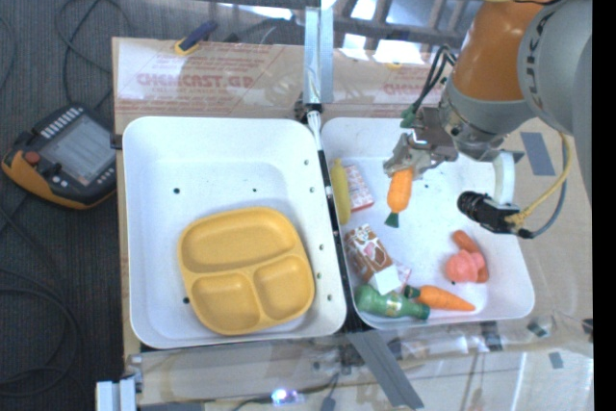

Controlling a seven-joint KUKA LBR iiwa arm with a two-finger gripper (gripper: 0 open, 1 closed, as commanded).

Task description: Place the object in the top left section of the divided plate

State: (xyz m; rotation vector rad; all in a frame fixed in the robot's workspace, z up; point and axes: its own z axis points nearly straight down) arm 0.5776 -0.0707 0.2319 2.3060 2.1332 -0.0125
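The tool (pixel 404 166) hangs over the right bin (pixel 510 303), toward that bin's far left part, its fingers clamped on the top of a small toy carrot (pixel 398 192) that dangles upright below them, green tip down, clear of the bin floor. The grey arm (pixel 525 53) with its orange band reaches in from the table's right edge. In the left bin (pixel 154 207) lies the yellow divided plate (pixel 246 269), set toward that bin's near right corner and turned at a slant; all three of its sections show bare yellow. Under and around the tool the right bin carries a yellow strip (pixel 339 191) along its left wall, a red-and-white packet (pixel 358 187) just beside that, a brown snack pack (pixel 369 254) nearer the front, a green bottle (pixel 387 302) at the near left corner, a second carrot (pixel 445 298) touching the bottle's end, and a pink toy (pixel 466 265) near the right wall
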